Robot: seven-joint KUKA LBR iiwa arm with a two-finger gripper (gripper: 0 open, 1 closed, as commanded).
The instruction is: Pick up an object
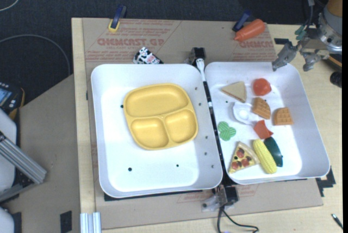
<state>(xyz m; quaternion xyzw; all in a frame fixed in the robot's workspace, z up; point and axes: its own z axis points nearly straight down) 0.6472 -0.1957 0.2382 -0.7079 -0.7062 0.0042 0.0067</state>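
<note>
My gripper [294, 62] hangs open over the far right rim of the right bin [310, 123], with nothing between its spread fingers. Below it in that bin lie toy foods: a red tomato [261, 86], a tan bread wedge [235, 91], two waffle pieces [261, 108] [282, 117], a fried egg [243, 114], a red chunk [262, 130], a green leaf [226, 130], a pizza slice [242, 157], a corn cob [263, 155] and a dark green vegetable [274, 151]. The tomato is the closest, lower left of the fingers.
The left bin [109, 167] holds a yellow divided plate [160, 115]. An orange carrot-like toy [250, 30] lies on the cardboard behind the right bin. A yellow-blue clamp [116, 19] and a small black-and-white object [147, 56] sit behind the left bin.
</note>
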